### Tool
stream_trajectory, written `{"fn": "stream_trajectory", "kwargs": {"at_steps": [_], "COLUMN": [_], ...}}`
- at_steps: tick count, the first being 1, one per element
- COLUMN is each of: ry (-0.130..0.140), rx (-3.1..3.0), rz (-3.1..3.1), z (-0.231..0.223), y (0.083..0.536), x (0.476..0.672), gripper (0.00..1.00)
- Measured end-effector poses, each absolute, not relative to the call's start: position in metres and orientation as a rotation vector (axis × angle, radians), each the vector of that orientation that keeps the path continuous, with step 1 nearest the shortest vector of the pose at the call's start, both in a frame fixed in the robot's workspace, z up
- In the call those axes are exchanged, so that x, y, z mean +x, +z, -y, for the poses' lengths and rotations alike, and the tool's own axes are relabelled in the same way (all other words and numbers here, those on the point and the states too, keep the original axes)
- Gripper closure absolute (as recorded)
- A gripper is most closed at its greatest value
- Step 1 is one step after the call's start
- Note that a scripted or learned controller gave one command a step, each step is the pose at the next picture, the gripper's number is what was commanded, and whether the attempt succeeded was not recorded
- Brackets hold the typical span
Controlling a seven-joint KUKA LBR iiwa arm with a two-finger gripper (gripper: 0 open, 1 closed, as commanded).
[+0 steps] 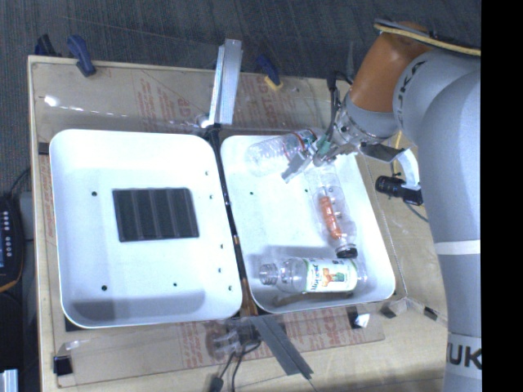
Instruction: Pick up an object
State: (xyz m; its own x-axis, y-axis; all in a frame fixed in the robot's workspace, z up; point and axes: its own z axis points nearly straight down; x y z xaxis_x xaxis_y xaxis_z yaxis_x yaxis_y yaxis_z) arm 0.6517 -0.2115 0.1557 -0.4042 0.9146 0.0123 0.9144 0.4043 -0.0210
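My gripper [309, 155] hangs over the far end of the right bin [377, 243], with the grey arm reaching in from the right. A clear empty plastic bottle [271, 150] lies right against it on its left, its neck end pointing at the gripper; whether it is gripped cannot be seen. A slim clear bottle with orange contents [332, 212] lies lengthwise just below the gripper. At the near end of that bin, a clear bottle with a white and orange label [315, 274] lies on its side.
The left bin [73, 219] holds a dark ribbed rectangular block [155, 214] near its middle. A metal bar [225, 80] stands behind the seam between the bins. Blue clamps [80, 54] sit on the bench's far edge.
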Motion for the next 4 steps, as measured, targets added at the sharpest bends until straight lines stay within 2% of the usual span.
{"fn": "stream_trajectory", "kwargs": {"at_steps": [1, 2, 3, 4], "ry": [0.006, 0.003, 0.047, 0.029], "rx": [-1.947, -1.915, -1.813, -1.772], "rz": [2.457, 2.486, 2.526, 2.537], "z": [0.199, 0.210, 0.196, 0.209], "y": [0.147, 0.126, 0.091, 0.094], "x": [0.641, 0.604, 0.644, 0.646], "gripper": [0.00, 0.00, 0.00, 0.00]}}
